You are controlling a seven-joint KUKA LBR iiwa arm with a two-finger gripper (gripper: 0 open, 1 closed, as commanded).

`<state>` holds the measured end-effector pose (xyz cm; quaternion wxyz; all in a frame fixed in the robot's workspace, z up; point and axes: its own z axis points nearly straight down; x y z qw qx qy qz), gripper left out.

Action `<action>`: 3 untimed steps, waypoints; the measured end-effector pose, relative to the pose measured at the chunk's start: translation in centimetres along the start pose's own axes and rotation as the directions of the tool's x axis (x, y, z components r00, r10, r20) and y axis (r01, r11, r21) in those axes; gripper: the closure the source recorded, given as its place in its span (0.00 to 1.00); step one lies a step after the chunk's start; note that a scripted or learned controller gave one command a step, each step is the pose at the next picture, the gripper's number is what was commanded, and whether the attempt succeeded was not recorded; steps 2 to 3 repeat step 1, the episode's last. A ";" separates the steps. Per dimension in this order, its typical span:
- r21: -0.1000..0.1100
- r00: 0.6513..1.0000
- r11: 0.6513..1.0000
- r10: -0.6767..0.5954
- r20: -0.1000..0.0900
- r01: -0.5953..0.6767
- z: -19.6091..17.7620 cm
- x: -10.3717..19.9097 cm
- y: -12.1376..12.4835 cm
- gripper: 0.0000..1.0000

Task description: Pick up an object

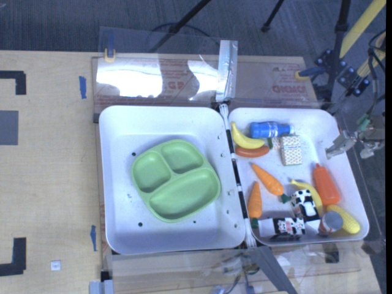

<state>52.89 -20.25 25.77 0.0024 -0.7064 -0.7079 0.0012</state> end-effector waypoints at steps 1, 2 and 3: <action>-0.004 0.994 0.994 0.109 0.003 -0.109 -5.8 -0.3 1.0 0.00; -0.004 0.994 0.994 0.109 0.003 -0.109 -5.8 -0.3 1.0 0.00; -0.004 0.994 0.994 0.109 0.003 -0.109 -5.8 -0.3 1.0 0.00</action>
